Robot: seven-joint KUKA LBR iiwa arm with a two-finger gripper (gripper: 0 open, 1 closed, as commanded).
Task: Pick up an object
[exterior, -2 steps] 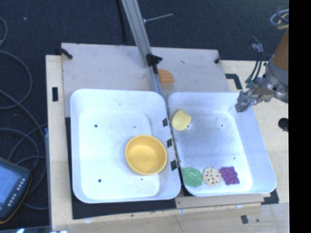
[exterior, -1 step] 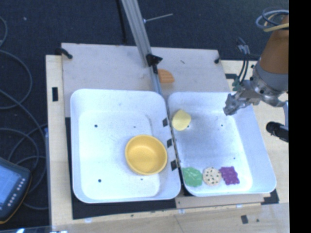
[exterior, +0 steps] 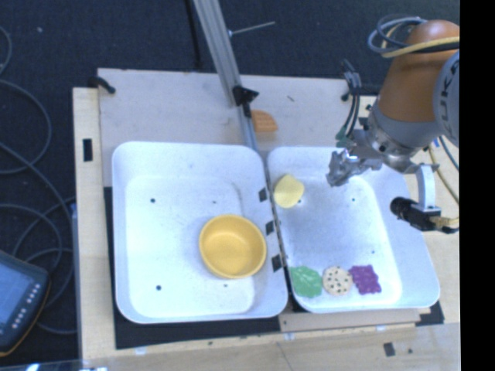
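Two white bins [exterior: 124, 207], one yellow bowl [exterior: 232, 246], four small toys [exterior: 336, 280].

A pale wooden table [exterior: 155, 103] takes up the middle of the frame, standing on a dark floor [exterior: 77, 22]. Loose black cables [exterior: 23, 122] curl across the floor along the left edge. At the lower left corner sits a handheld screen unit [exterior: 17, 298] with an orange rim. A slanted metal rail [exterior: 220, 49] runs from the top centre down towards the middle of the frame, with a black clamp [exterior: 244, 96] on it. Just right of the clamp, a small orange piece [exterior: 263, 122] rests on the table.
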